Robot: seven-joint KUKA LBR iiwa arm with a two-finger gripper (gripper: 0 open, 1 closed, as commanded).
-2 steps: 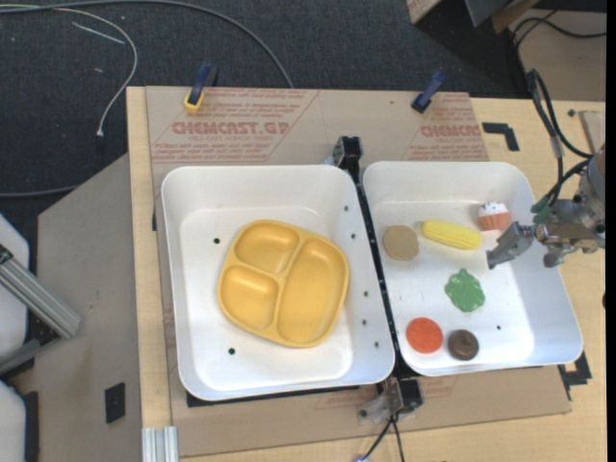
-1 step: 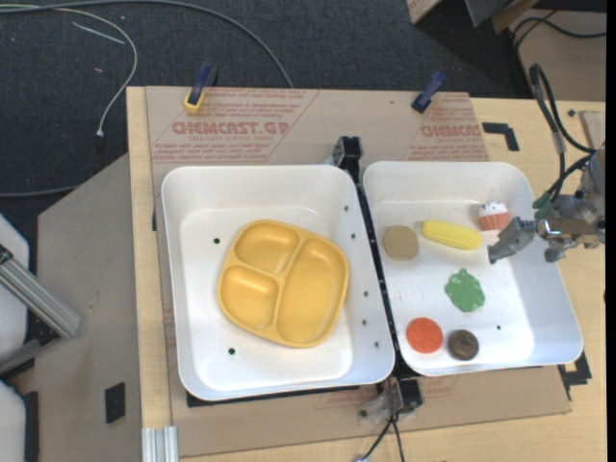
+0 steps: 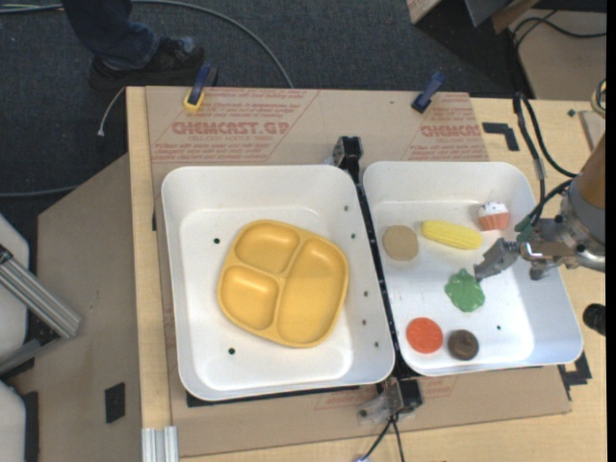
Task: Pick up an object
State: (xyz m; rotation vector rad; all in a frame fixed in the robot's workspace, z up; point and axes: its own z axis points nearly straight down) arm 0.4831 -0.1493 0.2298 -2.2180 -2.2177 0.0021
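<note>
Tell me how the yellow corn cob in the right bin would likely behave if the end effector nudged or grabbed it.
The corn cob lies on its side and looks rounded and tapered, so a nudge would probably roll or pivot it. It looks like moulded toy plastic, likely light and stiff. Its smooth, curved sides may slip from the end effector unless it is gripped across the middle. The tan disc close beside it could get bumped.

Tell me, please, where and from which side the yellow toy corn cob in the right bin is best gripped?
Probably across the middle of the yellow toy corn cob, coming from above. It lies flat and elongated, so its narrow width suits a pinch, and bare bin floor flanks its long sides.
</note>
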